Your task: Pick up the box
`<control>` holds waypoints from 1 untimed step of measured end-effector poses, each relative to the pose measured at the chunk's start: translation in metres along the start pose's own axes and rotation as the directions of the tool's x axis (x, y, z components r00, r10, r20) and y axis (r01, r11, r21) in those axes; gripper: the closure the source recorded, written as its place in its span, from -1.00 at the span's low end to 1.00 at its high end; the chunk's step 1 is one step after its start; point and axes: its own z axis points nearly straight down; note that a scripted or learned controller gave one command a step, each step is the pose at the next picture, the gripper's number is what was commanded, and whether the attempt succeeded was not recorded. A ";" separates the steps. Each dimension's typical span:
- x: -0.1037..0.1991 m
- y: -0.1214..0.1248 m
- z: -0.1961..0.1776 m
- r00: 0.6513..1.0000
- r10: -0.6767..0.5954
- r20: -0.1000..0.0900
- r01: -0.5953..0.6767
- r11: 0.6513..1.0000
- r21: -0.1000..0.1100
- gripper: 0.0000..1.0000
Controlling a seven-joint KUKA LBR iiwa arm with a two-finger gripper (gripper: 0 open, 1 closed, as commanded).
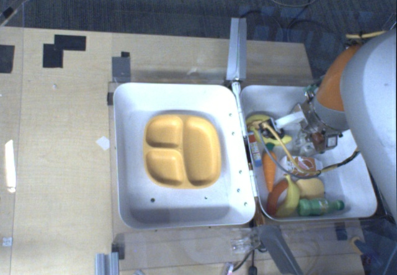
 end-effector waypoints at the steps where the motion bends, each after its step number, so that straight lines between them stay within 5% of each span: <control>1: 0.069 0.016 -0.041 1.000 0.000 0.005 0.000 1.000 0.001 1.00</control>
